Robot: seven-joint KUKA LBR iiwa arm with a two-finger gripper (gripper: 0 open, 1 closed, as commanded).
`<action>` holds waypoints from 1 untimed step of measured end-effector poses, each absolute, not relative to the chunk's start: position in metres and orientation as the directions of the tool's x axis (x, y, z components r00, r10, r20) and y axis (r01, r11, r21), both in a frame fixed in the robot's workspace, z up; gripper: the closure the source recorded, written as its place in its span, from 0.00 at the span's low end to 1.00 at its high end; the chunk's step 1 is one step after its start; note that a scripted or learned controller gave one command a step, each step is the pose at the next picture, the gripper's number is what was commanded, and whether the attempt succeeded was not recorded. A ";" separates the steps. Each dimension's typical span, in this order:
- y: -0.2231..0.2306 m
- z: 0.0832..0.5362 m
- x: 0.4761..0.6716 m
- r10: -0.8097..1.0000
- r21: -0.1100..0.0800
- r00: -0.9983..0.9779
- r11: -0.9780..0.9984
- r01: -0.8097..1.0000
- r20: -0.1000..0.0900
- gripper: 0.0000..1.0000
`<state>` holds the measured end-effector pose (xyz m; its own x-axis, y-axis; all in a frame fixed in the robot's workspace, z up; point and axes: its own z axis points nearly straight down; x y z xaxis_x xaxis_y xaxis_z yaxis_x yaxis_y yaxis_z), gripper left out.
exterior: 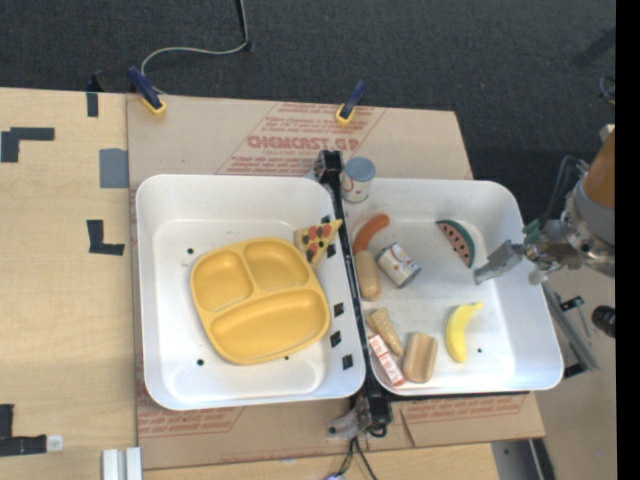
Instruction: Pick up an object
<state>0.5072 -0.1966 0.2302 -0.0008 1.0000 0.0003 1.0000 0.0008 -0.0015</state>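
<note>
The right bin (500, 200) holds several toy foods: a watermelon slice (455, 241), a banana (460, 330), a small white can (397, 264), a red sausage (369, 230), a tan bread roll (368, 276), a bun (419, 356) and a pink wrapped bar (384, 360). My gripper (497, 261) hangs over the right side of this bin, just right of the watermelon slice and above the banana. Nothing shows in its grasp. The arm's wrist (560, 246) reaches in from the right edge.
The left bin (160, 268) holds a yellow divided plate (260, 298) and a pizza slice (319, 238) beside the divider. A small tin (357, 178) stands at the far end of the divider. Cardboard (230, 133) lies under both bins.
</note>
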 end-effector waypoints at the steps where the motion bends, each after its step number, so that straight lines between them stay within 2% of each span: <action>1: -0.196 0.107 0.584 1.000 -0.005 -0.001 0.001 1.000 0.002 0.00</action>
<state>0.5841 -0.1956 0.1069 -0.0009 1.0000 0.0016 1.0000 0.0009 -0.0047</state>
